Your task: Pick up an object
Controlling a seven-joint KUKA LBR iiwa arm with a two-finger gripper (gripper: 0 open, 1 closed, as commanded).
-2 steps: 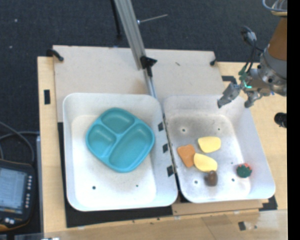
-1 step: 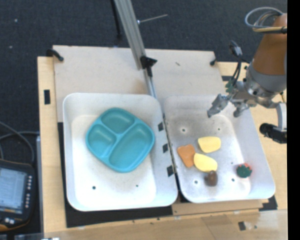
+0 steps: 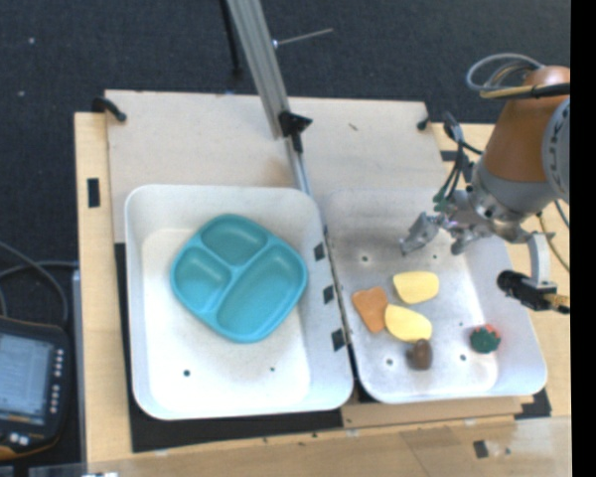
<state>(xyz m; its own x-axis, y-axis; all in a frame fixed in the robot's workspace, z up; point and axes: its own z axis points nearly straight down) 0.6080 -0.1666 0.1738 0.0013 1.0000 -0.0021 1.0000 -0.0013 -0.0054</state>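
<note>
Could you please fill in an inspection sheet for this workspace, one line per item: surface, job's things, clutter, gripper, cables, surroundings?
Surface: wooden bench bearing two white bins, left bin and right bin.
Job's things: in the right bin, an orange piece, two yellow pieces, a brown lump and a green item; the lower yellow piece touches the orange one.
Clutter: teal divided tray in the left bin.
Gripper: gripper above the right bin's upper part, holding nothing.
Cables: grey loops on the arm; dark cables at left.
Surroundings: metal post, control pendant, dark floor.
</note>
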